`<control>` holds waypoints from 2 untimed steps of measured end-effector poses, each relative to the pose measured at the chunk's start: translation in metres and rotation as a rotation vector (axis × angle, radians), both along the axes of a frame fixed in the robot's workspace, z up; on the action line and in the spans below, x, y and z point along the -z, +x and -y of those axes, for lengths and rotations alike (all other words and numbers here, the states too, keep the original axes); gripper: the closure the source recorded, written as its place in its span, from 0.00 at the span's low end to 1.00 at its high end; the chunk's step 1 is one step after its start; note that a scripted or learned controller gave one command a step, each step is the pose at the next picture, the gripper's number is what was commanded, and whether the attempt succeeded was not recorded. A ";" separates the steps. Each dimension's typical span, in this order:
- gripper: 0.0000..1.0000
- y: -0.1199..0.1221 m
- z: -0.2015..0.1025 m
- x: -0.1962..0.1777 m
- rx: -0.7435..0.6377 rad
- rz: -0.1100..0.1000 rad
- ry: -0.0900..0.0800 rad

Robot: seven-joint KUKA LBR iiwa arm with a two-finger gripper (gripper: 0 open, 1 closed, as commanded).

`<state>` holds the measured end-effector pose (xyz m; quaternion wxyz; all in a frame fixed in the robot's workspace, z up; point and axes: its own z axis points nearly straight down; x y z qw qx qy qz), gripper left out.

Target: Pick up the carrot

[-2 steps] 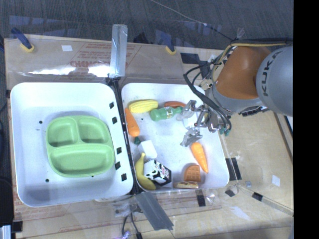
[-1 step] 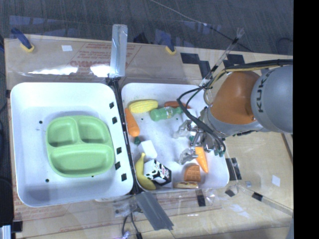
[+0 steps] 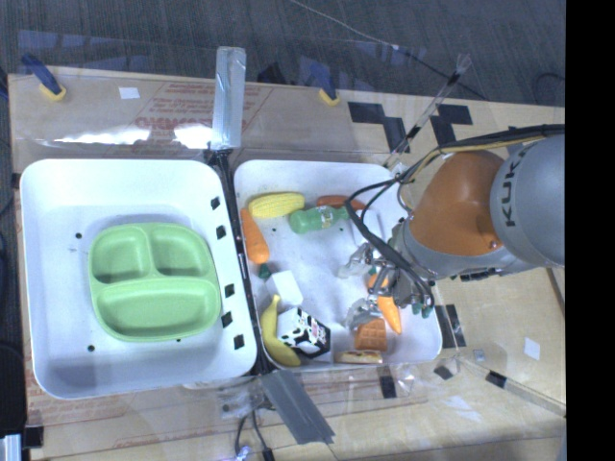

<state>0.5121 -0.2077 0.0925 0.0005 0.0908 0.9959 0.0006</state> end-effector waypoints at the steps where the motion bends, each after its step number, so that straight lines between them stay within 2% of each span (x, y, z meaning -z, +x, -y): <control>1: 1.00 0.002 -0.001 -0.011 -0.009 0.003 -0.001; 2: 1.00 0.010 -0.001 0.000 0.426 0.003 0.000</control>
